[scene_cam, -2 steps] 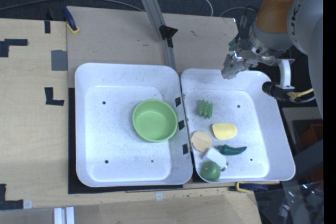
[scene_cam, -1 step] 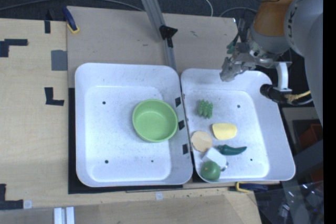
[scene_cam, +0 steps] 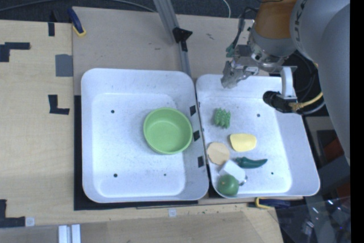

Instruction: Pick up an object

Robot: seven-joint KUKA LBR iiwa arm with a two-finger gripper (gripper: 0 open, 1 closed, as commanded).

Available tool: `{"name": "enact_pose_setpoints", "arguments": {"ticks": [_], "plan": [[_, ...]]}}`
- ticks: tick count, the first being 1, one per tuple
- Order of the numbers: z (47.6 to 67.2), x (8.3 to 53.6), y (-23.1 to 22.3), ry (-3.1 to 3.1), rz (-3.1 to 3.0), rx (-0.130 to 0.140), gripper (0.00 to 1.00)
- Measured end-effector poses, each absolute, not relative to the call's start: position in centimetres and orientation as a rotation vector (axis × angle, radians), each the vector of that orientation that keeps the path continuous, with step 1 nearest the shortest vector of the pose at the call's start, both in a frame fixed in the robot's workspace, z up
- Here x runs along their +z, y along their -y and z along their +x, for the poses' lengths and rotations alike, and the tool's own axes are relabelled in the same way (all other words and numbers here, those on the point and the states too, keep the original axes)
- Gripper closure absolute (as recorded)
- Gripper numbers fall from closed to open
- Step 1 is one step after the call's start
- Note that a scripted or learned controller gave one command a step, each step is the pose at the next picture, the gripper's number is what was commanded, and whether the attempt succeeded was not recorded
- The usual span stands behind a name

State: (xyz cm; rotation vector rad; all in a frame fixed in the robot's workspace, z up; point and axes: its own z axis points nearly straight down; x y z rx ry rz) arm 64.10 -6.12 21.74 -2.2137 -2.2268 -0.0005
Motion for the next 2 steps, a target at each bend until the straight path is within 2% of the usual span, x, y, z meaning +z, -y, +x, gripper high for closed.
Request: {"name": "enact_pose_setpoints", "arguments": {"ticks": [2], "plan": [[64.5, 23.8, -4.5, 2.228, -2.212, -0.002, 1.00]]}}
